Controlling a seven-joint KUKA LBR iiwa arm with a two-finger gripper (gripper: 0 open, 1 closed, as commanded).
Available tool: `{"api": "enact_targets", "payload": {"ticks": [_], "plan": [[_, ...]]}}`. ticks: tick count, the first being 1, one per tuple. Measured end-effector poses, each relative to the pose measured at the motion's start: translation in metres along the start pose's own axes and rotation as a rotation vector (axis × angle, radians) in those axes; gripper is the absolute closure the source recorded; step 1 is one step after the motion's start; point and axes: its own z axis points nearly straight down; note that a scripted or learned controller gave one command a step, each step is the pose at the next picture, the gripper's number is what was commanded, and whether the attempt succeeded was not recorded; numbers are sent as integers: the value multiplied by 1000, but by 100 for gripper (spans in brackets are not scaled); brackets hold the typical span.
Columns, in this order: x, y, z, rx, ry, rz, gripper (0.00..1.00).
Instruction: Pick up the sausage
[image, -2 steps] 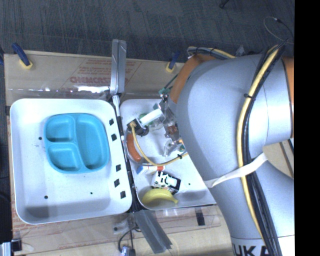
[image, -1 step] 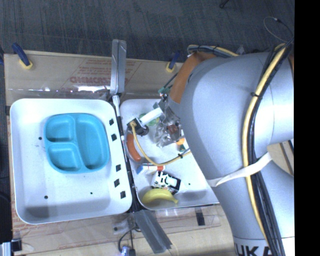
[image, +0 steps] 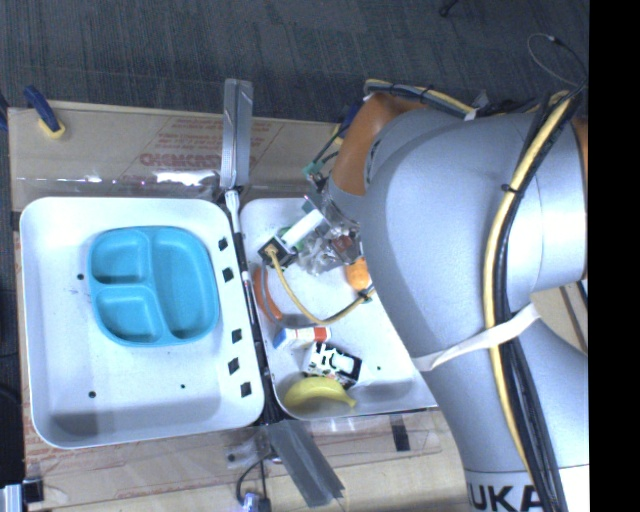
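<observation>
The grey arm (image: 470, 250) covers most of the right bin (image: 262, 215), hiding that bin's right wall and much of its floor. The arm itself is cut off by the bottom of the picture. The gripper (image: 322, 243) is a blurred tangle of metal and cable, too unclear to read. An orange thing (image: 357, 271) peeks from under the arm, largely hidden; what it is cannot be told. A small black-and-white object (image: 332, 362) is too small to identify.

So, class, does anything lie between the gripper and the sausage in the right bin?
Nothing visible does. The gripper hangs over the top end of the right bin; the sausage, seemingly the orange-brown curve by the left wall, lies uncovered left of it. The banana lies farther down.
</observation>
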Motion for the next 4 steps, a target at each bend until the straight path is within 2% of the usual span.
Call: {"api": "enact_targets", "payload": {"ticks": [1, 2, 3, 4], "plan": [[29, -66, -100, 1, -1, 50, 100], [58, -135, -132, -1, -1, -30, 100], [88, -220, -183, -2, 0, -99, 100], [87, -304, -45, -2, -4, 24, 100]]}}
